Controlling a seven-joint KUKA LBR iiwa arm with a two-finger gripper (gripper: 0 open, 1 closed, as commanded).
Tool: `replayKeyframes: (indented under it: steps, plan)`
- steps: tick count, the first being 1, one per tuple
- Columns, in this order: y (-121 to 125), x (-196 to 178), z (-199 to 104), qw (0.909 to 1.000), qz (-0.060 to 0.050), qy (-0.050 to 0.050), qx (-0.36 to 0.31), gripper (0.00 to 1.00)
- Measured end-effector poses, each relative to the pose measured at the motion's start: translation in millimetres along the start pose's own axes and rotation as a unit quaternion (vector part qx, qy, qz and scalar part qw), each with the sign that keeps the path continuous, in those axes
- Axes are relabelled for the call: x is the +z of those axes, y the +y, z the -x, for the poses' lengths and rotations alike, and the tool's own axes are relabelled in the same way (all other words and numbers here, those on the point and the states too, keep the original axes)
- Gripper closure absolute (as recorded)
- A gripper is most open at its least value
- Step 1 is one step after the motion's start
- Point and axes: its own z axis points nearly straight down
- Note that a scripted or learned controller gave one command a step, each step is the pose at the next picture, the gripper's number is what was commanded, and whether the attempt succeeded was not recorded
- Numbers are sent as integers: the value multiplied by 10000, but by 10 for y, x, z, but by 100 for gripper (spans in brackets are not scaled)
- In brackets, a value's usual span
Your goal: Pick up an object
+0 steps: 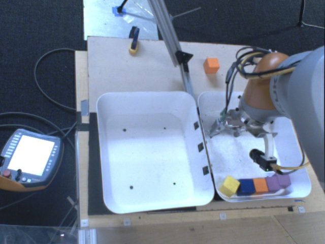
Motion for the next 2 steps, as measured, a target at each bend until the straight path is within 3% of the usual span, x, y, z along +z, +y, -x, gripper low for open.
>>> replayKeyframes:
  steps: [1, 2]
  plan:
    - [-20, -1825, -95, 10000, 18, -1, -1, 0]
    - [-530, -377, 37, 10000, -73, 10, 36, 0]
